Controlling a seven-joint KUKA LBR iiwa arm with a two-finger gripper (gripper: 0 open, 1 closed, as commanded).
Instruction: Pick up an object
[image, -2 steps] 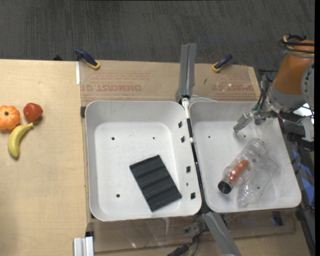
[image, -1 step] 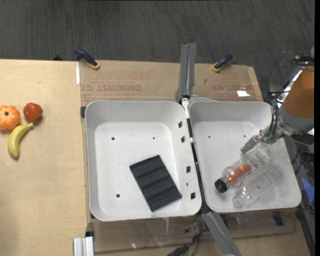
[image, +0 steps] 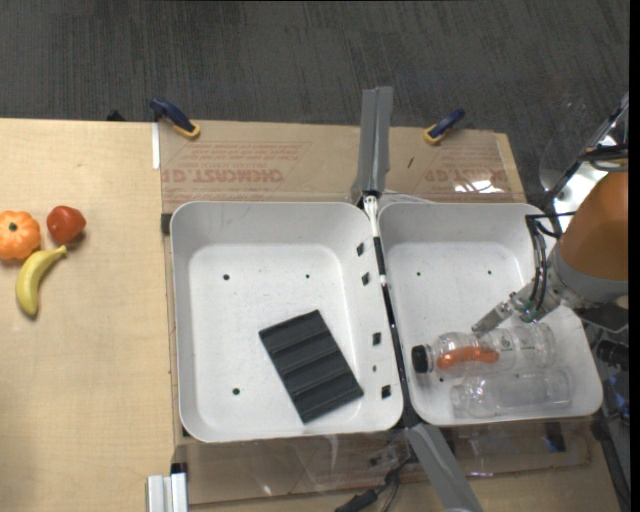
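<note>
A: While the arm reaches in from the right, its gripper sits low in the right bin, near that bin's front right corner. Whether it is open or closed I cannot tell; the tip is small and blurred against the white.

B: Noted. Nearest target?

A: Clear bottle with a black cap and something orange inside, lying on its side along the front edge of the right bin, cap toward the divider. Gripper is just beside its upper end, not visibly around it. A second clear container lies touching it, closer to the front rim.

B: Handling guess?

A: Likely light, rigid plastic, smooth and round, so prone to rolling or slipping out. I'd pinch across the body near the middle, at right angles to its length. The neighbour touching it may get nudged.

B: Count?

A: Two white bins. Right bin: two clear items. Left bin: one dark ribbed block, lying flat and angled toward the front right corner; looks stiff and easier to grip across its narrow width. Outside, on the bench's left edge: one orange, one red fruit, one banana. Two clamps at the cardboard's back edge.
</note>
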